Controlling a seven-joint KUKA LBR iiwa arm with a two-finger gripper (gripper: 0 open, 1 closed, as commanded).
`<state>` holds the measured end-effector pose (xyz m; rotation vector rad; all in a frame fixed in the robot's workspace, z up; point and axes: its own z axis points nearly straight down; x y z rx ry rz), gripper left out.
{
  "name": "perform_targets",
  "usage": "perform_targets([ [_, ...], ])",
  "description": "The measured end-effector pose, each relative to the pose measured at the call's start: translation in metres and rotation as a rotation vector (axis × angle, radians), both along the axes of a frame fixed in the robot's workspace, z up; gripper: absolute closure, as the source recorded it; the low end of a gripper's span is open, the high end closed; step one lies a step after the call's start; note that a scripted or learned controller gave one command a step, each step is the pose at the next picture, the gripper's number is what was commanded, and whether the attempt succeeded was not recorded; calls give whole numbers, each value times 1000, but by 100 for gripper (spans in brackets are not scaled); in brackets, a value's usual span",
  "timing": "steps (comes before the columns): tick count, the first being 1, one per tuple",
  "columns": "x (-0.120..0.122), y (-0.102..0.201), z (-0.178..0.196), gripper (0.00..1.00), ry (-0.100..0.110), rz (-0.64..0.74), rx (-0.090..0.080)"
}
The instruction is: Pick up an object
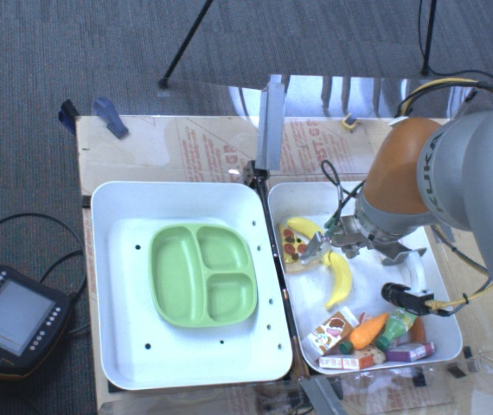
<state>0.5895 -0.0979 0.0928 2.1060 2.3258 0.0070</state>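
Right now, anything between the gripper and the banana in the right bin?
Nothing visible. The gripper hangs right at the top end of the banana, beside the pizza slice toy. The carrot and the small boxes lie further down the right bin, clear of that path.

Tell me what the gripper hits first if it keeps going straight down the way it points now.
Most likely the pizza slice, which lies just beneath the gripper in the right bin, with the banana close beside. Depth is hard to judge from this slanted view.
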Motion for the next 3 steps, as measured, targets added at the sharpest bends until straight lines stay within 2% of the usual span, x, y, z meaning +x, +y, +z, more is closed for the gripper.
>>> perform_targets([
  [1,0,0,10,100,0,-8,5],
  [2,0,0,10,0,0,-8,5],
  [3,-14,4,0,0,-3,-135,3],
])
